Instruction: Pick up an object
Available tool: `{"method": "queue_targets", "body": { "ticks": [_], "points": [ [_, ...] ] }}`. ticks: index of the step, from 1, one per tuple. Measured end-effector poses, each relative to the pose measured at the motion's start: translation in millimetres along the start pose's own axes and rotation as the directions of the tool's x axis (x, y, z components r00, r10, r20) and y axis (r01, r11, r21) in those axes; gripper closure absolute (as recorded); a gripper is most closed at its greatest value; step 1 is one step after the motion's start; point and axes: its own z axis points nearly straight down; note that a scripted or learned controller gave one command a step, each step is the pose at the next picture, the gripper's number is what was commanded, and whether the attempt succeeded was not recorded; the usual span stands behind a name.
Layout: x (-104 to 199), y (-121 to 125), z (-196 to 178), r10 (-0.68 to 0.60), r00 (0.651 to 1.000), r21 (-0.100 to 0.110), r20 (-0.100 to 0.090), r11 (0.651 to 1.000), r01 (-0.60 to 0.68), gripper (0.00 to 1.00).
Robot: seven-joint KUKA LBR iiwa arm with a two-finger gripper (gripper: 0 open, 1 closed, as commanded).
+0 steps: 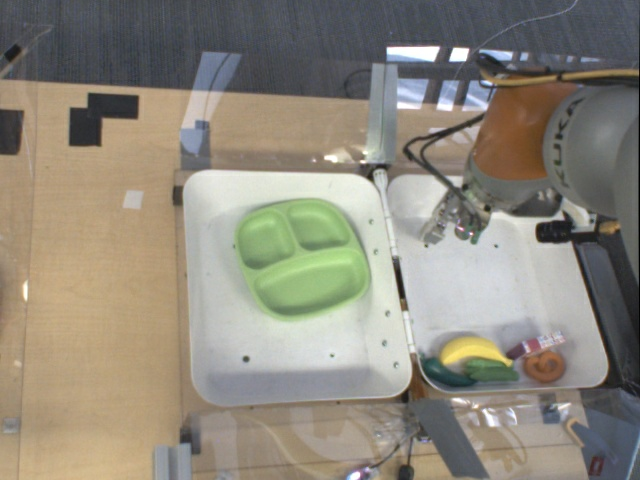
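Note:
In the right bin [470, 293], several small objects lie along the front edge: a yellow banana [472, 351], a dark green vegetable [470, 371], a brown round piece [544, 366] and a small red and white item [537, 345]. My gripper [452, 225] hangs over the back left part of that bin, well away from those objects, with nothing seen between its fingers. The arm, with its orange band [515, 133], reaches in from the right.
The left bin [215, 358] holds a green divided plate [300, 256] near its middle. A metal divider [395, 268] runs between the two bins. Black cables [440, 143] loop off the wrist at the back of the right bin.

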Motion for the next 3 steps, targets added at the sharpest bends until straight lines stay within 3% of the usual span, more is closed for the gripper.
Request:
{"method": "queue_targets", "body": {
  "ticks": [1,2,3],
  "points": [
    [28.0,58.8,-113.0,0.317,0.949,0.000,-0.001,0.949,-0.317,1.00],
    [52.3,76.2,-196.9,0.374,0.927,0.000,0.000,0.927,-0.374,1.00],
    [51.4,78.2,-209.4,0.368,0.930,-0.005,0.005,0.930,-0.368,1.00]
  ]
}}
